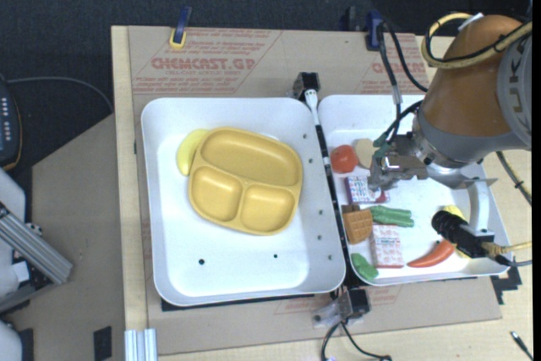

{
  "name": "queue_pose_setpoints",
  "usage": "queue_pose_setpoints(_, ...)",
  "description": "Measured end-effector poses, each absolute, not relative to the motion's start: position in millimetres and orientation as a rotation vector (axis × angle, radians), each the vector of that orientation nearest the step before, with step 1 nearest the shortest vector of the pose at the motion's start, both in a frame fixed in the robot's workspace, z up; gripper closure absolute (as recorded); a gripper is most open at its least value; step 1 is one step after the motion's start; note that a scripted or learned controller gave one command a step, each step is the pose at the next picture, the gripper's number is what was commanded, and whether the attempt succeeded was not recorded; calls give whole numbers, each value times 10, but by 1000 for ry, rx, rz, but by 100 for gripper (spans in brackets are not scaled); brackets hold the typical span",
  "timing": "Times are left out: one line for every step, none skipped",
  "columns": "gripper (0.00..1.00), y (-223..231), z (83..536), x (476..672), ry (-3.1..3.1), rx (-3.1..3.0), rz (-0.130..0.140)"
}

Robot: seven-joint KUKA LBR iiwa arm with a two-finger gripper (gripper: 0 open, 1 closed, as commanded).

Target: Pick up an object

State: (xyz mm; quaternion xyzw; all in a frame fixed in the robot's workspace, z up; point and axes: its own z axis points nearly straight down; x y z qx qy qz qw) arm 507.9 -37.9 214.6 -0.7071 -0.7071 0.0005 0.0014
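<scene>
- Overhead, the arm (473, 89) reaches from the right over the right bin (338, 110), its gripper (390, 166) low among the clutter; grip state cannot be told.
- Just left of the gripper sit a red tomato (343, 158) and a packet (358, 189).
- Nearer lie a green pod (391, 216), a waffle (357, 225) and an orange pepper (433, 254).
- Left bin (169, 207): a yellow tray (245, 180), a banana (188, 150) touching its far-left edge.

Grey arm (473, 97) reaches in from right — wrist angled down-left.
</scene>
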Motion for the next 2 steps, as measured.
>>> queue_pose_setpoints(100, -464, 2291, 5034, -2223, -2224, -2)
queue_pose_setpoints(100, -370, 2157, 5143, -2223, -2220, 1)
